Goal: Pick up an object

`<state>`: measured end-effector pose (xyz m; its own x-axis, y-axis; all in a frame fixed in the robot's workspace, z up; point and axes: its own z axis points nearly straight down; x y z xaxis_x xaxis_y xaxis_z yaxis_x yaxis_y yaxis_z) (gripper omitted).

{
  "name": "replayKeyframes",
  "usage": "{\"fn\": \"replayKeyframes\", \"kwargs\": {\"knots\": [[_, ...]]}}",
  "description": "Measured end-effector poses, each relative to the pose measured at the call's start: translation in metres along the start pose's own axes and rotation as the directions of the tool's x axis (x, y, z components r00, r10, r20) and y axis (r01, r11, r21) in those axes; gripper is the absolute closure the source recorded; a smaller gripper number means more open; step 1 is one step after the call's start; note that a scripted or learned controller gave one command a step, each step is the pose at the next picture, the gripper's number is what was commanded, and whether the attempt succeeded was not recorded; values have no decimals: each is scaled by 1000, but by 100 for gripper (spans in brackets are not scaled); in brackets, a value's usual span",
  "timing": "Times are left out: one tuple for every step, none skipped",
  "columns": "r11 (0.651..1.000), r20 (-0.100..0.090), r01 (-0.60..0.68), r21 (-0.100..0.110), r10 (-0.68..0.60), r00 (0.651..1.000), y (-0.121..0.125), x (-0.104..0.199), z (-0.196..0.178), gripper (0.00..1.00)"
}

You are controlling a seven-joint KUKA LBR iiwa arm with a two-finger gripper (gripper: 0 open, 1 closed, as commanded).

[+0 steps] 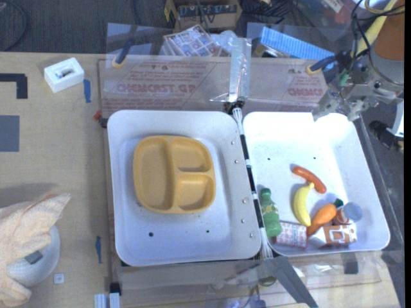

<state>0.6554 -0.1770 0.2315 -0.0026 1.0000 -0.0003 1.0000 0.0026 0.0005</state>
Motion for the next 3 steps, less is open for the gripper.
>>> {"fn": "replayKeyframes", "kwargs": {"knots": [[996,0,85,-1,-85,996,-46,23,127,0],[979,0,205,-5,-205,979,-84,13,144,0],[980,3,199,-12,-199,980,-83,10,131,100]]}}
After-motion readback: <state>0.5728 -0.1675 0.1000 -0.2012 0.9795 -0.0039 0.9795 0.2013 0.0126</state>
